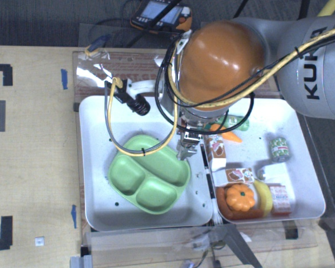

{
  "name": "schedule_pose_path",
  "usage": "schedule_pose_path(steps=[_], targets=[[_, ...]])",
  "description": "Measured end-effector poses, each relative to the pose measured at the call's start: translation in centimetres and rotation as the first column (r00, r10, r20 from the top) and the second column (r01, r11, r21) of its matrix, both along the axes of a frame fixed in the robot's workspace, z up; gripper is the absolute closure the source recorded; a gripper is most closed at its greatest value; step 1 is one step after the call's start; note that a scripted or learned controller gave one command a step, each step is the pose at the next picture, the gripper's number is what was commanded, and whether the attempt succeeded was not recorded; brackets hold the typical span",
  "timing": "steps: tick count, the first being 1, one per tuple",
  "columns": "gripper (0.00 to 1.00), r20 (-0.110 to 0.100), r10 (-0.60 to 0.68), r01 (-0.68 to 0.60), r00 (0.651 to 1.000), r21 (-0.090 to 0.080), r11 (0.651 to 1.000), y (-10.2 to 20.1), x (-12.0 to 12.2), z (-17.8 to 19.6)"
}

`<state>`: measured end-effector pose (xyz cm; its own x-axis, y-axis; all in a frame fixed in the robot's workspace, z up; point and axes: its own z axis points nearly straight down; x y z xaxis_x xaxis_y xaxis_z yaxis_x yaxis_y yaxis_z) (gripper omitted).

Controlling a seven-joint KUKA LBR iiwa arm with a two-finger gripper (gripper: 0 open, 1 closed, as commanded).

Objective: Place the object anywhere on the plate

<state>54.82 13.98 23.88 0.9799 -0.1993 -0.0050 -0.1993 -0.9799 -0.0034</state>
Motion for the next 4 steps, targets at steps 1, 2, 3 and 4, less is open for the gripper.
schedule_pose_path(steps=[1, 2, 3, 4], targets=[[1.00, -0.002, 0.001, -0.001, 1.000, -0.002, 1.000, -1.1, -5.3, -7.3], [0.00, -0.001, 0.002, -0.002, 1.000, -0.002, 1.000, -1.1, -5.3, -7.3], [0.00, 0.002, -0.127, 0.127, 0.992, 0.000, 0.992, -9.9, -2.3, -5.7], [1.00, -0.001, -0.126, 0.126, 0.992, 0.005, 0.992, -9.5, -2.2, -4.9]])
